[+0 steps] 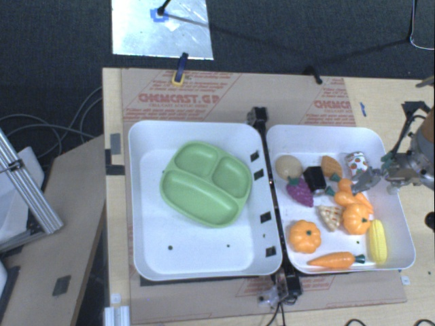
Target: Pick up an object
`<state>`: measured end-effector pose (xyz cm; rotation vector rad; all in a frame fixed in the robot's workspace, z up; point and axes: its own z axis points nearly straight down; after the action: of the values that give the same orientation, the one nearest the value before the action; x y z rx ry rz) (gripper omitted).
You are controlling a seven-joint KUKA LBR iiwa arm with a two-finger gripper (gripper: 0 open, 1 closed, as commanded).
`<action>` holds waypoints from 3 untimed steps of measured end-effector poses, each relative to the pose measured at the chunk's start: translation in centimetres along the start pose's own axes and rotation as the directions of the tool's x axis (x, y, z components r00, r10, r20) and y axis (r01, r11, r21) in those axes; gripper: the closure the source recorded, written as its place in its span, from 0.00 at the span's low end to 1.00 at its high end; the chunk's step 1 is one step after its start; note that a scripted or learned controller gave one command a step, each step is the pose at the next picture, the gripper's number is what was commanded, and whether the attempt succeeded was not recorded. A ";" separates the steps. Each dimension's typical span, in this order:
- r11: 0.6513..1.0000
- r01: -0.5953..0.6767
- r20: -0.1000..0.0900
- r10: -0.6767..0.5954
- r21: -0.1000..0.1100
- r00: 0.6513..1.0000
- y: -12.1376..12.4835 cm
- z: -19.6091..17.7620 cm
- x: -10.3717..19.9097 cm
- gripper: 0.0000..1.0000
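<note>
The right bin [319, 136] holds several toy foods: a beige potato [288, 166], a black block [314, 178], purple grapes [300, 191], two small pumpkins [305, 235] [357, 217], a carrot [333, 259], a yellow corn cob [376, 240] and a white patterned piece [355, 160]. My gripper [365, 179] reaches in from the right edge and hangs low over the right side of this bin. It is just above a small orange piece [344, 195] and below the patterned piece. I see nothing lifted off the bin floor.
The left bin [156, 250] carries a green divided plate [206, 183]. A beige mushroom-like piece [330, 215] and an orange lump [331, 166] also lie in the right bin. Black clips [266, 217] line the wall between the bins. Cardboard [231, 94] lies under both.
</note>
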<state>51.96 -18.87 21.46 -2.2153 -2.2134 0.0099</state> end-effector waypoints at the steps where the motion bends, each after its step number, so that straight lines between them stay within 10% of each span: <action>1: 1.000 0.004 0.003 -0.004 -0.013 1.000 0.3 -0.7 0.1 0.00; 3: 1.000 0.004 0.002 -0.004 -0.012 1.000 1.0 8.7 0.4 0.00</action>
<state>52.85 -18.43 12.77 -2.2182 -2.2248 -0.0011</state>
